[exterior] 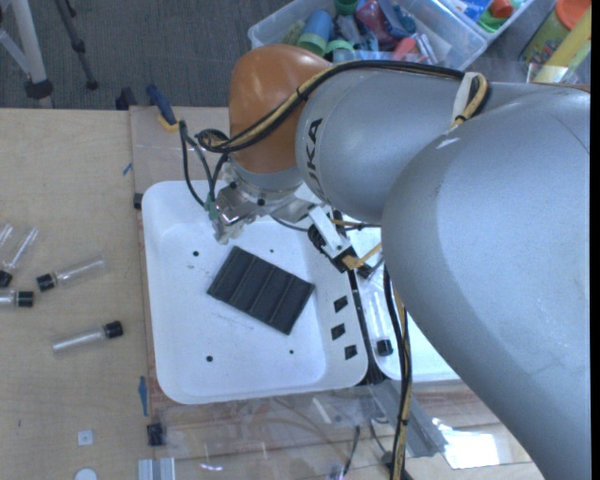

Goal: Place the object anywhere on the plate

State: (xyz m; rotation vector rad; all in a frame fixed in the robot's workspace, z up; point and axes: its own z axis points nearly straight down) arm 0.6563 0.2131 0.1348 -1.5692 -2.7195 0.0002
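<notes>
Okay, we see the grey arm (pixel 469 234) coming in from the right and covering most of that side, with its orange band (pixel 267 94) sitting above the wrist. The hand (pixel 225 223) hangs over the far left part of the left bin (pixel 178 366), close to the bin's back wall. We can't tell whether the hand is clenched or released (it's small and partly hidden under the wrist and cables). There's a small pale-greenish bit at its tip, too small for us to say if it's an object or part of the hand.

The dark ribbed plate (pixel 261 289) lies flat on the floor of the left bin, roughly in the middle, turned at an angle to the bin walls. It sits just below and to the right of the hand in the view; we can't tell if they touch. We also note a few small dark dots on the bin floor around the plate.

A strip of the right bin (pixel 427 361) shows beside the arm. On the wooden surface (pixel 66 187) left of the bins, several clear vials (pixel 86 336) with black caps lie scattered. A clear tub of colourful items (pixel 375 28) sits at the top, beyond the surface.
</notes>
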